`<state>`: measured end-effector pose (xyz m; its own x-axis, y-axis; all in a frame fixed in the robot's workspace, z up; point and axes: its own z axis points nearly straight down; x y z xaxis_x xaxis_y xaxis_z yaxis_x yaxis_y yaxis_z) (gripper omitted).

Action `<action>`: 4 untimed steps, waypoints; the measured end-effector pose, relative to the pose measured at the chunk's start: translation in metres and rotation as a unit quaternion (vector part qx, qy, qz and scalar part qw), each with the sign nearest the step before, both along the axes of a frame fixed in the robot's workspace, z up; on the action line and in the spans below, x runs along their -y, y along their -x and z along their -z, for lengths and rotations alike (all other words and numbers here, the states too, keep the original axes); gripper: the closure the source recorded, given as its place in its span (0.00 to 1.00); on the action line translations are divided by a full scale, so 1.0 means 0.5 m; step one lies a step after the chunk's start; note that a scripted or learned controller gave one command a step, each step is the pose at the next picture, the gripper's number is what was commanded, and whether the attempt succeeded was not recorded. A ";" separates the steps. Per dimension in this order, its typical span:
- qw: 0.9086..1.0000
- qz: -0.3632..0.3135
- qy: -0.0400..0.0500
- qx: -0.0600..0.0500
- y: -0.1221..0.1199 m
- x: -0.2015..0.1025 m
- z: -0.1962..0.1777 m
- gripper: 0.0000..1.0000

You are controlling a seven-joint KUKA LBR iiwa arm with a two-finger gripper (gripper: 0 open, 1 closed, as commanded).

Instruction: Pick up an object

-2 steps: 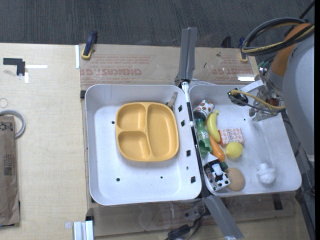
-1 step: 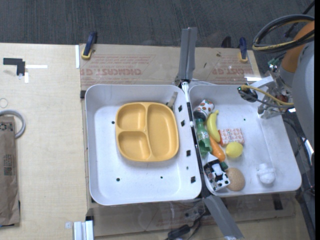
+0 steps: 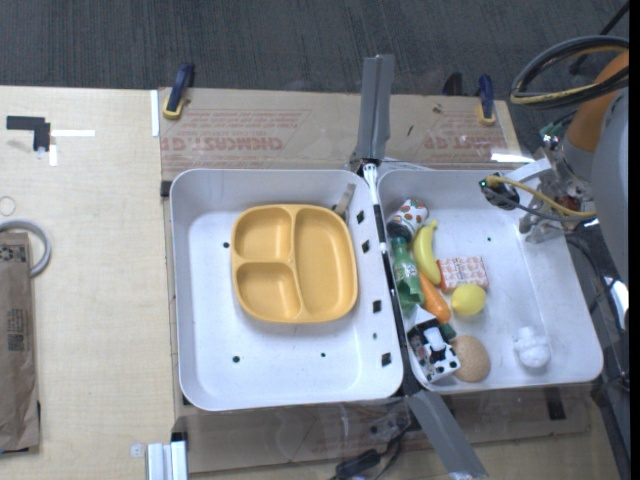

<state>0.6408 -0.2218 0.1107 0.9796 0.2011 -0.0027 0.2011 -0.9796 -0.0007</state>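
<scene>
Nearest, at the near end of the right-hand shallow white bin (image 3: 560, 313), lie a round brown bread-like lump (image 3: 471, 358) and, touching it, a small black-and-white object (image 3: 433, 349) too jumbled to identify. A crumpled white lump (image 3: 532, 348) sits apart to their right.

Beyond them a row crowds the bin's left wall: a yellow lemon-shaped ball (image 3: 468, 299), an orange carrot (image 3: 434, 298), a green bottle (image 3: 404, 268) partly under a yellow banana (image 3: 427, 251), a pink checked packet (image 3: 464, 271), and a white-and-red toy (image 3: 409, 214) hard to make out.

The left-hand white bin (image 3: 200, 298) holds a yellow three-compartment plate (image 3: 295, 264).

The grey arm (image 3: 605, 138) is cut off by the right edge. Its gripper (image 3: 540, 223) hovers over the right bin's far right corner, well apart from every object; whether the claw is apart or together cannot be told.
</scene>
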 end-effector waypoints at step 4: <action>1.000 -0.001 0.000 0.001 -0.019 -0.012 0.015 1.00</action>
<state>0.6503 -0.2157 0.1035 0.9791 0.2034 -0.0007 0.2034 -0.9791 0.0002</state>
